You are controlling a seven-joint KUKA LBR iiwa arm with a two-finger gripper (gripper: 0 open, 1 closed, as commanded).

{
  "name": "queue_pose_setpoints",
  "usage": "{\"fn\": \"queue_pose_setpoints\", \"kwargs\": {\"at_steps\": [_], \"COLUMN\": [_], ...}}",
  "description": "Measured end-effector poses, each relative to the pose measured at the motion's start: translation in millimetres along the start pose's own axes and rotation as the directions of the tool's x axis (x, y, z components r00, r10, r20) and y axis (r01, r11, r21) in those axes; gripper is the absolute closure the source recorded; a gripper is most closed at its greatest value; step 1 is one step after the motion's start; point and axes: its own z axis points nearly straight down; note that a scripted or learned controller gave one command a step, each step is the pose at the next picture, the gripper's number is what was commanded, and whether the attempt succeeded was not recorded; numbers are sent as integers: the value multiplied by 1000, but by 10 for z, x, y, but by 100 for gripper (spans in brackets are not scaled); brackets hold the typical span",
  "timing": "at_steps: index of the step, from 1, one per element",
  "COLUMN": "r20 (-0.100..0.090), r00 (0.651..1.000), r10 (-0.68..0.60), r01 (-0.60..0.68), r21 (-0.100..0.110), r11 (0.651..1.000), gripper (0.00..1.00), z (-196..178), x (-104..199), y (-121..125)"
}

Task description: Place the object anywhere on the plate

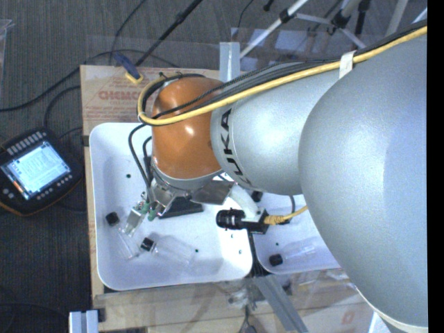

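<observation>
The arm reaches in over the left bin (104,186), its orange band (182,134) hanging above the bin's middle and the hand (142,212) dropping out from under it toward the bin's lower-left part. The tip of the hand sits right against a clear, glassy object (129,222) lying on the bin floor; the two look to be touching, but whether the clear piece lies between the fingers or just beside them cannot be told, nor how far the hand is open.

Taking the hand as the landmark: a small black cap (111,218) lies just to its left, a second clear bottle (170,250) with a dark cap lies below and to its right, long axis running roughly left-right across the bin. A third clear bottle (297,252) lies well to the right, in the right bin (277,268).

No plate can be picked out, as the arm covers much of the right side. The nearest candidate is the clear piece at the hand's tip, lying slantwise, lower-left from the wrist.
</observation>
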Motion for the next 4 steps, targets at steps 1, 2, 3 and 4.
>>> {"fn": "queue_pose_setpoints", "kwargs": {"at_steps": [1,2,3,4], "r20": [0,0,4,1], "r00": [1000,1000,998,986], "r10": [0,0,-69,166], "r01": [0,0,69,-166], "r21": [0,0,-3,1], "r11": [1000,1000,998,986], "gripper": [0,0,0,0], "z": [0,0,-1466,-435], "x": [0,0,149,243], "y": [0,0,-141,-39]}}
